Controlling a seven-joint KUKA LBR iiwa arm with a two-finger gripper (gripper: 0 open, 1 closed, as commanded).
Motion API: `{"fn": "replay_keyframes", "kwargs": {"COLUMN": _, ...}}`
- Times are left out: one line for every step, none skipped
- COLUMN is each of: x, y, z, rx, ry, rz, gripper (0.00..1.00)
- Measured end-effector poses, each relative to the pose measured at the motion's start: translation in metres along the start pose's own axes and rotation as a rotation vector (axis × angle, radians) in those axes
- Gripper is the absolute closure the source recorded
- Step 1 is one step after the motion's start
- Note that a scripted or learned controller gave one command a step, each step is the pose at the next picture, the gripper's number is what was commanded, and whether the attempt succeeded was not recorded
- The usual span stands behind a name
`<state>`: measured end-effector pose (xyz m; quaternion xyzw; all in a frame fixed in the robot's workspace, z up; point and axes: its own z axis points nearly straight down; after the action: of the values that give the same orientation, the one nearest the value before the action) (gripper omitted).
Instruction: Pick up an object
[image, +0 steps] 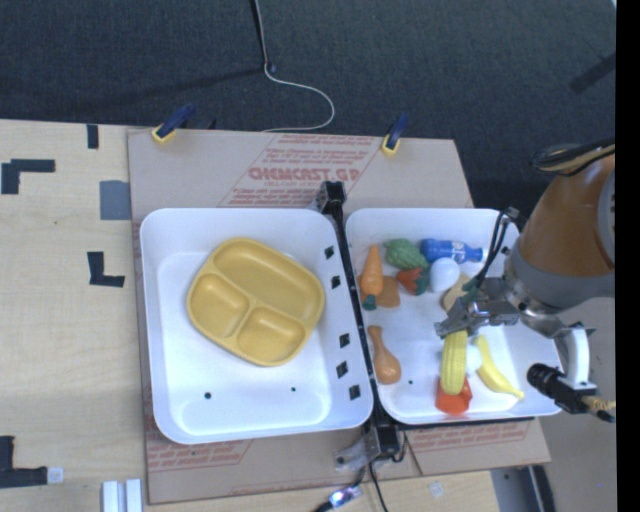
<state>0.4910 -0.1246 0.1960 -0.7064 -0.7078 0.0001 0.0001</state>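
The right bin (420, 412) holds several toy foods. A corn cob (453, 362) lies near its front, with a red piece (453, 401) at its lower end and a banana (496, 370) to its right. My gripper (463, 319) hangs low over the upper end of the corn cob, reaching in from the right. Nothing shows clearly held in it. Further back lie a carrot (372, 269), a green vegetable (405, 253), a blue bottle (450, 249) and a white rounded piece (443, 272). A drumstick (383, 358) lies at the bin's left.
The left bin (165, 400) holds a yellow divided plate (256, 300). A black divider (345, 300) runs between the bins. The grey and orange arm (565, 240) covers the right bin's right edge. A tan piece (455, 294) lies just behind the gripper.
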Motion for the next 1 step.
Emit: {"fn": "replay_keyframes", "kwargs": {"x": 0.0007, "y": 0.0006, "z": -0.0284, "rx": 0.001, "ry": 0.001, "rz": 0.000, "gripper": 1.00}}
